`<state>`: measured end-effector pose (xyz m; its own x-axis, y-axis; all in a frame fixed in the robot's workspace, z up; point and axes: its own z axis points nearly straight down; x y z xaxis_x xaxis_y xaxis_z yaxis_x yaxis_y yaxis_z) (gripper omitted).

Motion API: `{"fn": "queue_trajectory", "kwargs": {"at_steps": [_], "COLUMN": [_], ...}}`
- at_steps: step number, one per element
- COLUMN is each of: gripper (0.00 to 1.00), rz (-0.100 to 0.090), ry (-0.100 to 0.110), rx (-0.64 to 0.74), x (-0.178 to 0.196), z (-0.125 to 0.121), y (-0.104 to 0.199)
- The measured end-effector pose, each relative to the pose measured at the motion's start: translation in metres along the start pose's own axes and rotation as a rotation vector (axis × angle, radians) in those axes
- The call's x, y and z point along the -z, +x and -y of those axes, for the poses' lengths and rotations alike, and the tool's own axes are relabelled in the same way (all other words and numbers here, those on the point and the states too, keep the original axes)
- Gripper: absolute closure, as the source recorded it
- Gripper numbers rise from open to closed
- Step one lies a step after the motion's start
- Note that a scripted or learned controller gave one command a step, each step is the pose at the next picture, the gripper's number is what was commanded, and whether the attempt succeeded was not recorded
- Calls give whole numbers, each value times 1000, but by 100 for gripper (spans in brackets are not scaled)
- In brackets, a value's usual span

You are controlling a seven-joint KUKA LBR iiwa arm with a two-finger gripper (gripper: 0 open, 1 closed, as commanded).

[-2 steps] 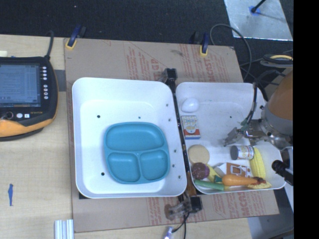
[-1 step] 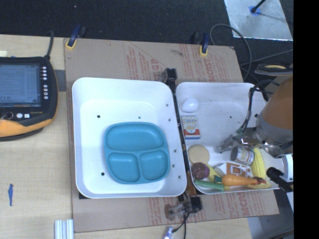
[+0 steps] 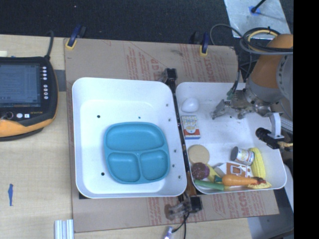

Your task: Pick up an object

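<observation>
Camera view: two white bins side by side on counter point(image 3: 45, 183). Left bin point(image 3: 89, 98) with blue divided tray point(image 3: 135, 151) lying flat near its middle. Right bin point(image 3: 219, 91) with the clutter: white rounded object point(image 3: 190, 105) at far left corner, small red-and-white carton point(image 3: 190, 125) just nearer, tan disc point(image 3: 198, 153) and dark red round piece point(image 3: 200, 171) along left wall. Near right: small can point(image 3: 244, 156) on its side, yellow corn cob point(image 3: 258, 163), carrot point(image 3: 239, 180), green piece point(image 3: 209, 186) at near wall. Gripper point(image 3: 233, 108) low over far right part of right bin, fingers splayed apart, nothing between them, well apart from carton and can. Tablet-like pendant point(image 3: 22, 96) at left counter edge.
</observation>
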<state>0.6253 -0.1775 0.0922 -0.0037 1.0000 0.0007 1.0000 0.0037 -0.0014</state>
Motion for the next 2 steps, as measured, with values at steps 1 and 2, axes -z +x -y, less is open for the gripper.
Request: {"fn": "queue_trajectory", "kwargs": {"at_steps": [1, 2], "gripper": [0, 0], "rz": [1, -1], "ry": [2, 1], "rx": [2, 1], "x": [-1, 100], "z": [135, 45], "y": [26, 103]}}
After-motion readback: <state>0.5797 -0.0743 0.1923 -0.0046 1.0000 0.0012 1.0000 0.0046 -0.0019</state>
